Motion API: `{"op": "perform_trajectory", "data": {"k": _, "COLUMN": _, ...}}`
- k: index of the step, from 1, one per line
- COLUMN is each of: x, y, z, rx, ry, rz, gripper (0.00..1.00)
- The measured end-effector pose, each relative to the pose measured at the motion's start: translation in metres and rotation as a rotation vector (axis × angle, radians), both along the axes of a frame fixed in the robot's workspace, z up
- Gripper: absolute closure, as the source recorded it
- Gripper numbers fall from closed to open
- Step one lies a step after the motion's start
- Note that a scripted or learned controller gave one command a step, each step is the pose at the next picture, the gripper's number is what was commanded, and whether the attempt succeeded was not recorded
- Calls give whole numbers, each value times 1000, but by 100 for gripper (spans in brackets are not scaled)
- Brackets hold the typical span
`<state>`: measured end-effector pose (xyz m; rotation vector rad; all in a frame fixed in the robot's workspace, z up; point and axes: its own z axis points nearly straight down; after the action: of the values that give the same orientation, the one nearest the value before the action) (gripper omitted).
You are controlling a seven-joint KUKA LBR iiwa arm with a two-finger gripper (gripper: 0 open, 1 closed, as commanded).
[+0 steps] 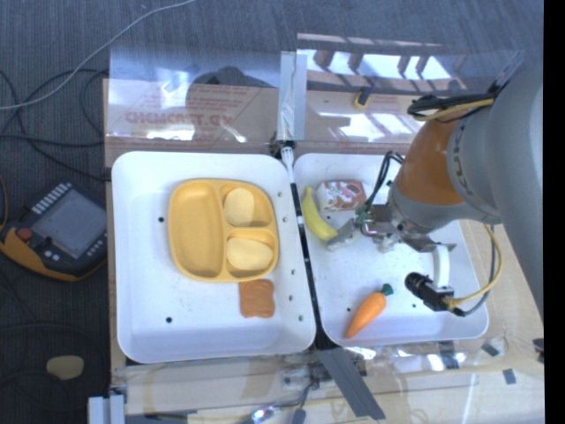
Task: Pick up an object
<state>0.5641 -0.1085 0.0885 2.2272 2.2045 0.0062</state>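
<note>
The left bin point(141, 263) holds a yellow divided tray point(196, 232) with two pale rounds in its smaller sections, and a brown biscuit point(257, 299) just below the tray. The right bin point(472, 325) holds a banana point(315, 217) beside a small packet point(340, 193), and a carrot point(365, 314) near its front edge. The arm point(459, 166) reaches in from the right, its gripper point(353, 230) low beside the banana; whether its fingers are spread I cannot tell.

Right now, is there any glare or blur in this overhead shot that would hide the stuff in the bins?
Camera view: strong glare on the clear panels behind the bins, bright patches along the front edge; the white bins are evenly lit; the carrot, banana and yellow tray look sharp, with soft shadows.
</note>
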Motion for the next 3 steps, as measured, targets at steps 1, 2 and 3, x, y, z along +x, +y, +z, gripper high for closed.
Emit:
{"op": "perform_trajectory", "data": {"k": 1, "x": 100, "y": -23, "z": -2, "rx": 4, "ry": 35, "rz": 105, "gripper": 0}}
{"op": "perform_trajectory", "data": {"k": 2, "x": 97, "y": -25, "z": 7, "rx": -2, "ry": 49, "rz": 107, "gripper": 100}}
{"op": "perform_trajectory", "data": {"k": 3, "x": 102, "y": -50, "z": 6, "rx": 9, "ry": 31, "rz": 309, "gripper": 100}}
